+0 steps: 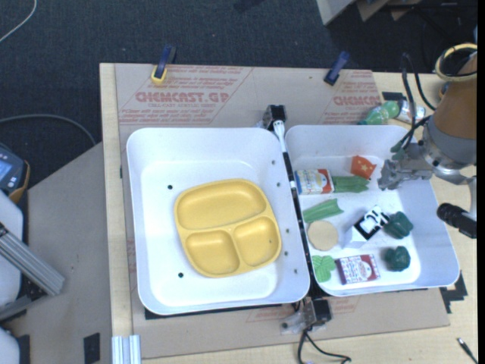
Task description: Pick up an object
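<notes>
My gripper [392, 174] hangs over the upper right part of the right bin [443, 241], just right of a small orange piece [362, 165]. Nothing is visible in its grasp. Below it lie a black and white object [371, 224] and two dark green broccoli pieces [399, 222] [395, 258]. Further left are a white and red carton [313, 180], a green pickle [350, 183], a green bean pod [322, 208] and a tan round disc [323, 235]. A red box [356, 268] and a light green leaf [323, 266] rest near the front wall.
The left bin [148, 203] holds a yellow divided plate [226, 224]. A light green toy [379, 114] lies outside the right bin on the bench at the back. The arm's orange band [458, 108] rises at the right edge, with cables beside it.
</notes>
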`<state>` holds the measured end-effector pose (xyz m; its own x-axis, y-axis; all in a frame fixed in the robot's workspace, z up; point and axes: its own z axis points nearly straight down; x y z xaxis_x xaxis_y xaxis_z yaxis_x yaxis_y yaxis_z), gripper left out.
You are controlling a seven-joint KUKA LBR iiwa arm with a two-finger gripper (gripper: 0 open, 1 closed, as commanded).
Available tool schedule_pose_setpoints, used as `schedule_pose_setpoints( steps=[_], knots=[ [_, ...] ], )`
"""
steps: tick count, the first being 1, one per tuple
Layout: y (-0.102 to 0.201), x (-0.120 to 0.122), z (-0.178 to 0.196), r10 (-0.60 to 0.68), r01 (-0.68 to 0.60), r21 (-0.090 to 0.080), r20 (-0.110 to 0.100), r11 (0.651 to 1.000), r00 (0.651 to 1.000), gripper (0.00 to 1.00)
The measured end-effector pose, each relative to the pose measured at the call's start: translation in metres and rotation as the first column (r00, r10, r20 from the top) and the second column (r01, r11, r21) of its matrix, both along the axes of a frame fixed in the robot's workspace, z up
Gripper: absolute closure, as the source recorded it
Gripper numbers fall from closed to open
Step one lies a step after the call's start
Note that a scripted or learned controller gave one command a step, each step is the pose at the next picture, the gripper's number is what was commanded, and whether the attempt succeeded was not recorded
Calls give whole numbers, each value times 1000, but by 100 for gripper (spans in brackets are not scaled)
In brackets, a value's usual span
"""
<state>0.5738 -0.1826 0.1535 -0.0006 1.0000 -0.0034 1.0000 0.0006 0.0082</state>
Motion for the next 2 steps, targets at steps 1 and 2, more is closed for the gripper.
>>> schedule_pose_setpoints(
  steps=[1,2],
  knots=[
    [-7,-3,47,-1,1,0,-1,1000,1000,100],
    [-8,-2,74,0,0,1,-2,1000,1000,100]
  ],
)
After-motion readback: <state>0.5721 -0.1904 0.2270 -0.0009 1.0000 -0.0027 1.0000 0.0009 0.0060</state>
